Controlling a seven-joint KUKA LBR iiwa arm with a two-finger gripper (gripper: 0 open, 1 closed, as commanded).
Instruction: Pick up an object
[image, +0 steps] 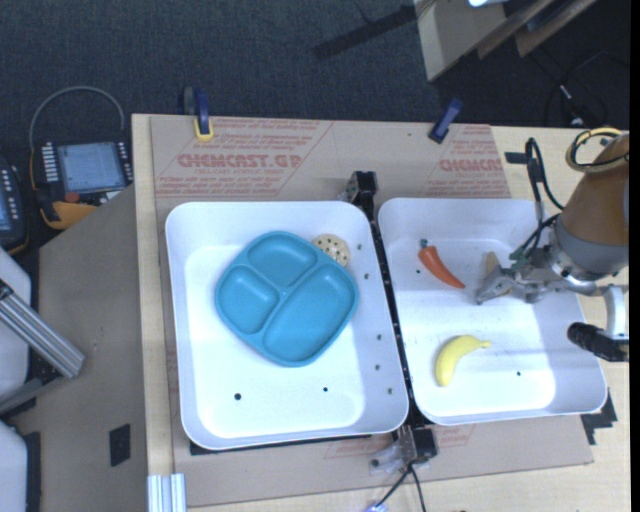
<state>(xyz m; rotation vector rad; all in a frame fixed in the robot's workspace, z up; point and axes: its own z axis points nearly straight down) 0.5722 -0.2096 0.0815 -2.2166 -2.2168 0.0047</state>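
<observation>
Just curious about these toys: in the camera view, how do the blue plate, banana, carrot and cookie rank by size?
Largest to smallest:
1. blue plate
2. banana
3. carrot, close to the banana, so unsure
4. cookie, partly hidden by the plate

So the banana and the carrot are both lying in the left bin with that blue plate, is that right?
Not quite. The camera view shows the banana and the carrot lying in the right bin, near the claw. The blue plate is in the left bin.

Cardboard-topped bench (150, 300), two shallow white bins side by side, left bin (200, 400), right bin (500, 395)
</observation>
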